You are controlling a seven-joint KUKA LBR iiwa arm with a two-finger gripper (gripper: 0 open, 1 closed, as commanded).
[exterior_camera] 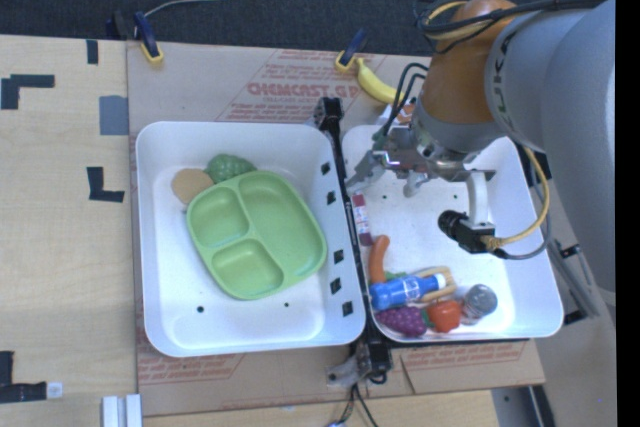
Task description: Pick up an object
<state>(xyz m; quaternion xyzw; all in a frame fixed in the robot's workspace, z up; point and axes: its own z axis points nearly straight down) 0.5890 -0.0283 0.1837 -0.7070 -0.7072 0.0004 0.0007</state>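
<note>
Two shallow white bins sit side by side on the bench. Left bin (165, 315) holds a green divided tray (256, 233), tilted, with a tan round piece (189, 183) and a dark green leafy toy (229, 165) tucked at its upper left edge. Right bin (530, 310) holds a cluster along its near wall: an orange carrot-like piece (378, 257), a blue tube with white cap (407, 291), a purple grape bunch (402, 320), a red tomato-like toy (444, 316), and a grey metallic round object (479, 300). Arm reaches in from the right; the gripper (398, 167) hangs over the upper left part of the right bin, near the divider, well apart from the toy cluster. Cannot tell how the gripper is set; nothing visible in it. A yellow banana-shaped item (375, 83) lies on the cardboard beyond the bins.
</note>
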